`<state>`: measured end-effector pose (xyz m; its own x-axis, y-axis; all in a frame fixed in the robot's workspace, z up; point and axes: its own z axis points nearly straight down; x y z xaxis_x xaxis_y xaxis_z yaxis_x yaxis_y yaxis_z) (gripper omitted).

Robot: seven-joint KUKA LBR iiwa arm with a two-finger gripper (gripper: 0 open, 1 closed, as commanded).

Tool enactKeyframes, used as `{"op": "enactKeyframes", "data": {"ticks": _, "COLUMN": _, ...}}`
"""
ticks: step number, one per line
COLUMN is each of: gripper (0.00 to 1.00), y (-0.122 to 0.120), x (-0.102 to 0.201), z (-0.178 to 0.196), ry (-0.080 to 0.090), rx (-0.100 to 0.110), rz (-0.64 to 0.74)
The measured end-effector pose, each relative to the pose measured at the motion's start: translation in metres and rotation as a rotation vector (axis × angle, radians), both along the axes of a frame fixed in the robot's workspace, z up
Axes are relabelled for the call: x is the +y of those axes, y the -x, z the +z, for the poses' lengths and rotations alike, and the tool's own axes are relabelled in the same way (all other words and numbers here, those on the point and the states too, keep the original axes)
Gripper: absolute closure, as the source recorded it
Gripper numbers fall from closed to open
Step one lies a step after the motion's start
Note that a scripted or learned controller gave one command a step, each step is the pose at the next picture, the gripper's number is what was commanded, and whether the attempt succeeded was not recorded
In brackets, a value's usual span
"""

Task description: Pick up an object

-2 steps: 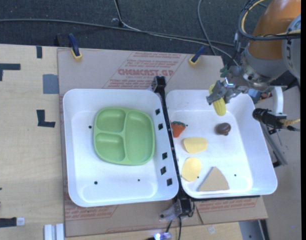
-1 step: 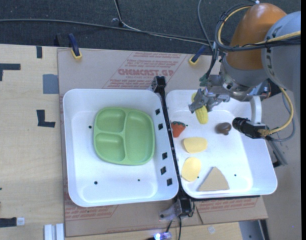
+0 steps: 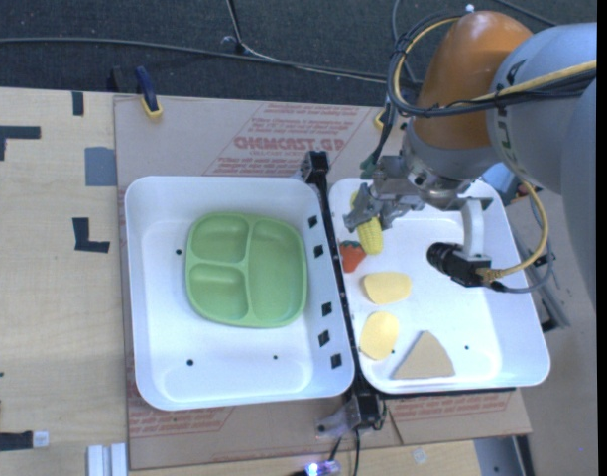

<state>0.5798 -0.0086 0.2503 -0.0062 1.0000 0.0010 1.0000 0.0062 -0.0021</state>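
The right bin [image 3: 502,296] holds several play-food pieces. A yellow corn cob [image 3: 372,236] lies near the bin's upper left, with a small red-orange piece [image 3: 352,257] just below it. Further down are a yellow oval piece [image 3: 386,287], a second yellow piece [image 3: 380,334] and a tan wedge [image 3: 423,357]. My gripper [image 3: 367,214] reaches down at the bin's left side, directly over the top end of the corn cob and touching or nearly touching it. The wrist hides the contact.
The left bin [image 3: 155,266] carries a green divided plate [image 3: 247,269]. A black divider with clips [image 3: 328,266] runs between the bins. The arm and its cables [image 3: 462,262] cover the upper right bin. Both bins rest on cardboard [image 3: 274,137].
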Motion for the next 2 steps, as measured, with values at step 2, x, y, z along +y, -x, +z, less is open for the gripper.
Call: {"op": "enactKeyframes", "data": {"ticks": 2, "gripper": 1.0, "y": 0.036, "x": 0.088, "z": -0.028, "ry": 0.001, "rx": 0.002, "rz": -0.001}}
